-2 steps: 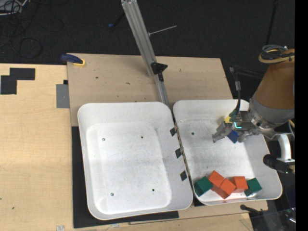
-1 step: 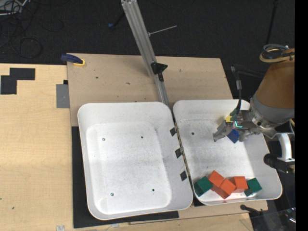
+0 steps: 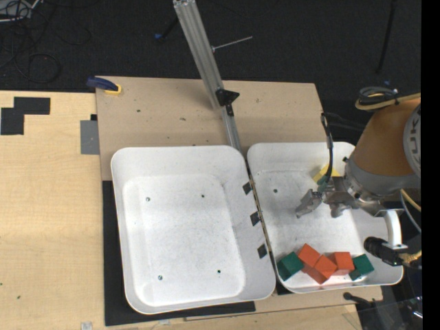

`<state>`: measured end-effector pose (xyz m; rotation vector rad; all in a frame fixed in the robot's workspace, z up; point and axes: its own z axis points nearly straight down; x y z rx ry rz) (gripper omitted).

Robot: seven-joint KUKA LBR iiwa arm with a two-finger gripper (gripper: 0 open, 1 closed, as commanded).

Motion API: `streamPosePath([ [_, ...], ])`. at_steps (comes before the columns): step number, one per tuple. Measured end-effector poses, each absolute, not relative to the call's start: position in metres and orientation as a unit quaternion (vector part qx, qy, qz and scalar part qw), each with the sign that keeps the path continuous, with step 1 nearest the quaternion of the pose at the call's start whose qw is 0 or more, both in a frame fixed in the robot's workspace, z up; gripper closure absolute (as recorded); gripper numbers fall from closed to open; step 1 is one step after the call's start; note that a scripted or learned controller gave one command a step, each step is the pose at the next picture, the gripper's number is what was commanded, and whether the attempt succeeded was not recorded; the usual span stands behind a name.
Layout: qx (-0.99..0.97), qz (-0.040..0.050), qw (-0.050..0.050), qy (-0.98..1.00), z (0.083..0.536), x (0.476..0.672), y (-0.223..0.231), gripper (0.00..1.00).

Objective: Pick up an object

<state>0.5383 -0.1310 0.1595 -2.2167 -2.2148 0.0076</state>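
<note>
Several blocks [image 3: 323,264] clustered at right bin's [image 3: 275,163] near edge, end effector [image 3: 317,203] above them, grip state unclear

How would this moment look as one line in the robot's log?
gripper over right bin | holding: nothing seen | blocks at near edge | left bin

Below the grey pincer [image 3: 322,203] lie orange-red blocks [image 3: 322,263] flanked by dark green blocks [image 3: 291,265]. A yellow piece [image 3: 322,174] shows just above it. Both bins [image 3: 137,177] are white with faint speckling; the counter [image 3: 158,112] is tan.
</note>
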Motion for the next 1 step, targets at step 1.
streamPosePath([
  [1,-0.708,0.0021,0.004,-0.706,0.1131,0.5418,-0.1251,0.0],
])
